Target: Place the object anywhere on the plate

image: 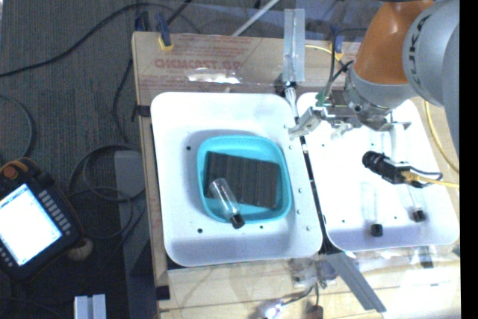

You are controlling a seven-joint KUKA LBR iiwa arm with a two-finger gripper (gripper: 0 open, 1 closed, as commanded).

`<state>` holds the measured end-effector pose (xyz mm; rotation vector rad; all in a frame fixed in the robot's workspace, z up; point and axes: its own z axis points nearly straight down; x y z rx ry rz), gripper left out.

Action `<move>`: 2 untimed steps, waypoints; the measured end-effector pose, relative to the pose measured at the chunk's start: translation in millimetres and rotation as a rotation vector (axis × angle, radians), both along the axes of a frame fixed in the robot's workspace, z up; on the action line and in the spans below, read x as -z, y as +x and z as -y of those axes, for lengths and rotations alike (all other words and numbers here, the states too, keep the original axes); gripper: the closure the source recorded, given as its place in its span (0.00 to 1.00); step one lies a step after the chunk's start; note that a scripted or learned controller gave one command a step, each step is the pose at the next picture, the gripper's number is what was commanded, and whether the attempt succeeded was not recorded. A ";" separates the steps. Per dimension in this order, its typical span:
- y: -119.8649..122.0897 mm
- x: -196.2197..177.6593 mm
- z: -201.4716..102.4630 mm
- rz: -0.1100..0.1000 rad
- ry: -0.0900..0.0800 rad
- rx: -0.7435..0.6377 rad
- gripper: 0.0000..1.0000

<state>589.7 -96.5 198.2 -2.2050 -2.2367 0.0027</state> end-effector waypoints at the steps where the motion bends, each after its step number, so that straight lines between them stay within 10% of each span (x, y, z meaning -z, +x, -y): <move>1: 53.9 -33.0 43.9 0.002 -0.003 -0.130 0.00; 2: 50.4 13.9 -35.4 -0.001 0.000 -0.085 0.00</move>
